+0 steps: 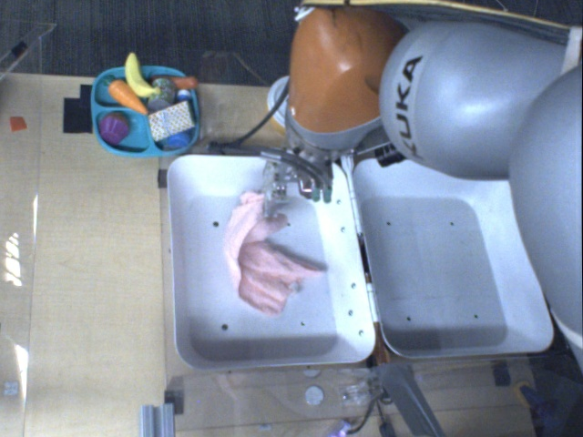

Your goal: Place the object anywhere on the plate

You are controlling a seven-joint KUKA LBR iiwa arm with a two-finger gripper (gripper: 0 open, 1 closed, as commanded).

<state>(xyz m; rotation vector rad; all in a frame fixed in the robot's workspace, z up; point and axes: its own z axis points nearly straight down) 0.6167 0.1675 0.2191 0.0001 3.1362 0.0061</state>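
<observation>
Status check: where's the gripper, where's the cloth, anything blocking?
Gripper low over left bin, at the top edge of the pink cloth. Cloth crumpled on the bin floor. Blue tray of toy food sits outside the bin, apart.

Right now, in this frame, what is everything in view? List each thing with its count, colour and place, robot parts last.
crumpled pink cloth: one, pink, in the left bin, towards its middle
shallow white bins: two, white, side by side on the bench; left bin, right bin
blue compartment plate: one, blue, on the bench beyond the left bin's far left corner
toy food on the plate: several pieces, among them a yellow banana, an orange carrot and a purple piece
KUKA arm: one, grey with an orange band, reaching in from the right
gripper: one, metal, over the cloth's far end
</observation>
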